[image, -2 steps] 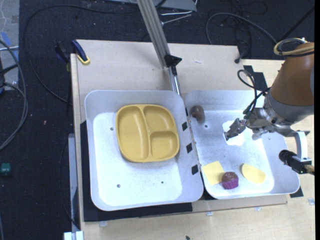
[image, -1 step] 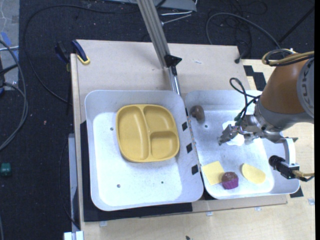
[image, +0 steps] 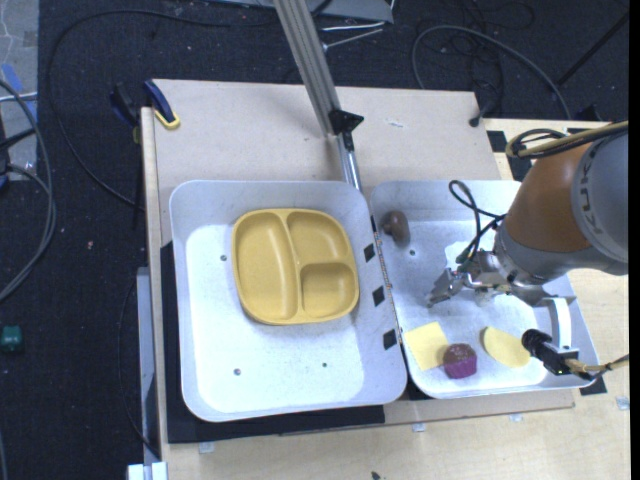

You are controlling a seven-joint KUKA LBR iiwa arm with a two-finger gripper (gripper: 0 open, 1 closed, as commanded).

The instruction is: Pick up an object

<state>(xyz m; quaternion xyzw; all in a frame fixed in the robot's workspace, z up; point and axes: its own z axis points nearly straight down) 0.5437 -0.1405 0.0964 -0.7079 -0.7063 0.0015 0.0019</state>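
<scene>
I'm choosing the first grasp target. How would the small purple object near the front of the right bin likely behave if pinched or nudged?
The purple object looks short and rounded, so a nudge may roll it rather than tip it. It appears to touch the yellow block, which could shift too. It seems small enough to be light.

Matt yellow plastic tray [image: 295,266], speckled matt white bin [image: 200,318] beneath it, glossy orange band [image: 555,203], brushed metal pole [image: 305,53]

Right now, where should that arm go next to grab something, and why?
Probably a short drop toward the yellow block and purple piece. The end effector hovers in the right bin just above them, holding nothing visible.
</scene>
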